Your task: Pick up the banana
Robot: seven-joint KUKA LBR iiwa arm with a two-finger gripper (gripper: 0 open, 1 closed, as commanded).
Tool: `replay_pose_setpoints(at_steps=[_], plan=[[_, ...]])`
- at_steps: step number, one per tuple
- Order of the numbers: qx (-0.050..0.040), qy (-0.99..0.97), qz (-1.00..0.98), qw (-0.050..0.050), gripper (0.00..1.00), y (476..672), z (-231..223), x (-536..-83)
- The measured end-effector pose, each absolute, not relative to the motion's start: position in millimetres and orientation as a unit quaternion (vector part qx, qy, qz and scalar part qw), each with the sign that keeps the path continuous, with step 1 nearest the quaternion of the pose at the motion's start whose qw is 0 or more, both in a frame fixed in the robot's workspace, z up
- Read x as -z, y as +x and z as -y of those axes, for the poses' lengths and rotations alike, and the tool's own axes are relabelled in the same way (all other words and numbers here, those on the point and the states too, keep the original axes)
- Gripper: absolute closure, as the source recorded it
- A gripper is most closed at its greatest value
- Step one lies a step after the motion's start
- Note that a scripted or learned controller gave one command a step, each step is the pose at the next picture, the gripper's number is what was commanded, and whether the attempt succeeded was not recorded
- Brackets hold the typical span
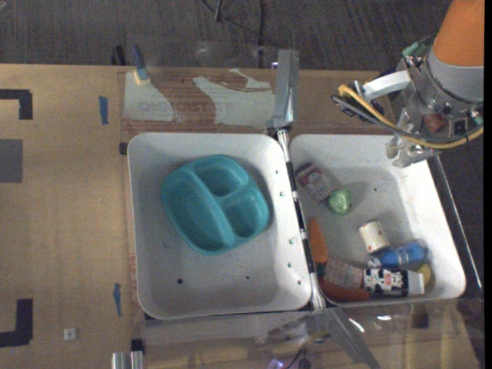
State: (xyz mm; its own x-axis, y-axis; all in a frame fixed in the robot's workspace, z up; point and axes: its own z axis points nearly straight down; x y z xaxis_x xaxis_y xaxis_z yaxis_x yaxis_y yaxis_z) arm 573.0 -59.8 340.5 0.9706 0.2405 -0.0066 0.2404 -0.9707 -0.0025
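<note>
Camera view shows the banana (424,274), only a yellow sliver, wedged at the right bin's (450,229) 5 o'clock corner, crowded behind a blue bottle (403,254) and a milk carton (392,282). That packing probably makes a clean grasp awkward. The gripper (409,151) hangs over the bin's 1 o'clock rim, well apart from the banana, wrist pointing down; whether it is open or closed, I cannot tell.

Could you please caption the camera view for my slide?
Gripper over the right bin's far corner; teal divided plate in the left bin.
</note>
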Motion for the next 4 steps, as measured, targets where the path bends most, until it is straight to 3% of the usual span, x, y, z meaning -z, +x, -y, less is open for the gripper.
replay_pose_setpoints(at_steps=[1, 2, 3, 4], plan=[[-0.0008, -0.995, 0.100, -0.001, 1.00, 619.9, 70, -370], [-0.0009, -0.988, 0.154, -0.001, 1.00, 655.7, 40, -375], [-0.0032, -0.991, 0.132, 0.000, 1.00, 633.9, -13, -217], [-0.0025, -0.990, 0.140, 0.000, 1.00, 647.4, 101, -314]])
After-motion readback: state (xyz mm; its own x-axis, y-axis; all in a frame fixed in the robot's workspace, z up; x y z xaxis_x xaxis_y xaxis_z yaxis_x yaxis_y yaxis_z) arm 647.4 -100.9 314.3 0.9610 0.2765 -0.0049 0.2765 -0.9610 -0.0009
